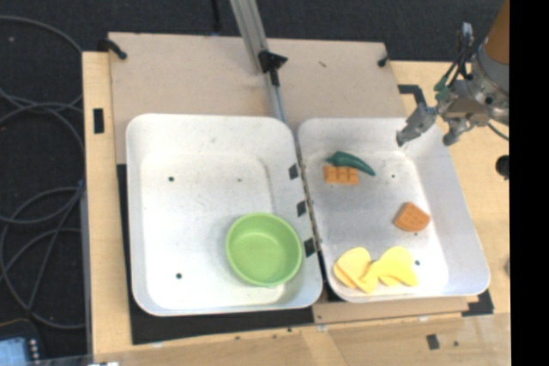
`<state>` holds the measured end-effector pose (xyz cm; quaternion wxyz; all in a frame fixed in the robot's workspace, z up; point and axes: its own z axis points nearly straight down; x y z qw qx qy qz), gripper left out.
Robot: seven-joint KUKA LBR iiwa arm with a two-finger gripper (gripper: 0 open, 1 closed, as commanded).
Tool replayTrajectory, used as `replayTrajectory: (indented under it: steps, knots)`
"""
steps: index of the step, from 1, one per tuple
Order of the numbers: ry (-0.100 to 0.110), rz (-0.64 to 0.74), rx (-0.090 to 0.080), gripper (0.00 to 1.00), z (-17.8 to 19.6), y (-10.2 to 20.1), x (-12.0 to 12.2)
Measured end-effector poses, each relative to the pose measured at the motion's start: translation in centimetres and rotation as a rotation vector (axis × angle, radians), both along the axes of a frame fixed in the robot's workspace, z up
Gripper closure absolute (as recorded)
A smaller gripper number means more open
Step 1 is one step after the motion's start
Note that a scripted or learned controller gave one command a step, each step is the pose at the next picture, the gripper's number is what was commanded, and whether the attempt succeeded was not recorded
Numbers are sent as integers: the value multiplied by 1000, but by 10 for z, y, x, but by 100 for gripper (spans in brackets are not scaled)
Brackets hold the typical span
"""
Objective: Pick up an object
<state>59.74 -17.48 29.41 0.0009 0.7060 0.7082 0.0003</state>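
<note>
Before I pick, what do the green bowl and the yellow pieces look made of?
Green bowl: likely plastic, smooth with an even colour and a soft sheen on its rim. Yellow pieces: flat, matte, probably plastic or foam play food; too small to be sure.

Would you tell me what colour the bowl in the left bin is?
Light green; the bowl shows clearly in the camera view.

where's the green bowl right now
The green bowl sits in the left bin, in its near right corner, close to the divider beside the right bin.
</note>
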Motion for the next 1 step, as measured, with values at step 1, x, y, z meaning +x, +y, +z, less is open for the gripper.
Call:
replayTrajectory:
  steps: [1]
  knots:
    - [0,0,0,0,0,0,0]
